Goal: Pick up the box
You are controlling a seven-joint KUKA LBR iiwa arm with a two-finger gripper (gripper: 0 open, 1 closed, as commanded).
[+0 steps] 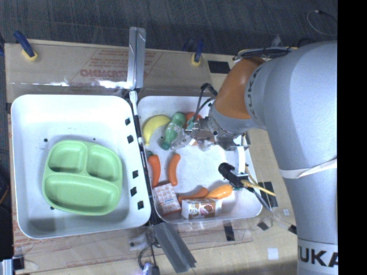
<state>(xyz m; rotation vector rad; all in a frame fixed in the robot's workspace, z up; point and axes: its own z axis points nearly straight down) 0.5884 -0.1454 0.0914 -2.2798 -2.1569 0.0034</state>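
Presently, item one: two-finger gripper [194,132], carried on the grey arm with the orange band [238,90], set low over the upper part of the right-hand shallow white bin [198,168]. Spread: we cannot tell from this slanted view, and we record nothing as held.

Item two: translucent green plastic bottle [173,128], just beside the gripper, lying tilted. Item three: yellow rounded fruit [152,128], touching the bottle on its far side, against the bin's wall. We judge the tool is crowded by these two, not by its target.

Items four and five: two orange carrot-shaped pieces [153,169] [174,168], lying side by side below the bottle, apart from each other.

Item six: small white-and-red printed cardboard box [166,197], at the bin's lower left corner, well apart from the gripper. We take this for the task's thing. It lies flat near the wall, so an approach from the open side looks easier to us.

Item seven: brown-and-white carton [200,209], just beside the box along the lower wall; a possible rival for the name.

Item eight: further orange pieces [221,192] above the carton.

Item nine: pale green divided plastic tray [83,176], alone in the left-hand white bin [34,119], clear of the work.
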